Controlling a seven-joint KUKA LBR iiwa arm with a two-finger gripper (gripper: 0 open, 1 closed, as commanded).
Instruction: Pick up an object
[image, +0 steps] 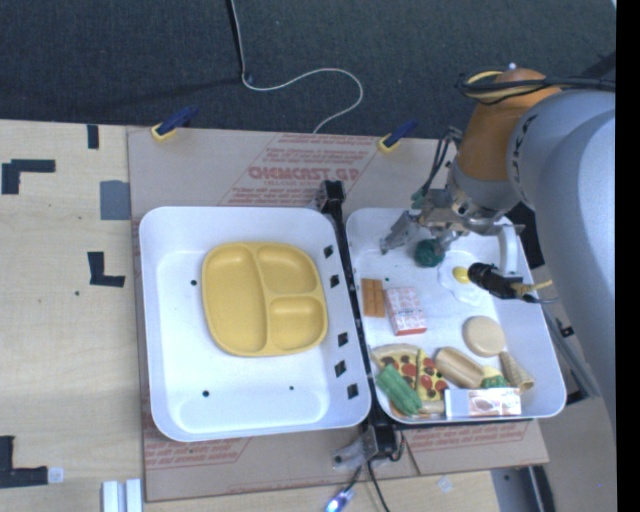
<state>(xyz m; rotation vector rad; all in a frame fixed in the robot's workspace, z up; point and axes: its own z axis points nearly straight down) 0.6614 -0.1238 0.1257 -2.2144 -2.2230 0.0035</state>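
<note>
One tool hung over the far part of the right bin, under the grey arm with its orange band; whether it was spread or pressed together I could not tell, because the wrist covered it from above. Just below it, touching it or almost, lay a small dark green ball, and I judged this to be the thing to pick. It seemed to be a light toy, stiff and smooth, so it might roll away or slip out. The best hold would be across its widest middle, coming straight from above. Near it, to the right, lay a pale yellow and white piece. Further toward the near side were an orange bar, a pink and white packet, a tan disc, a hot dog, a pizza slice and a white box, all close together. The left bin held a yellow divided plate. Both bins stood on the worktop.
</note>
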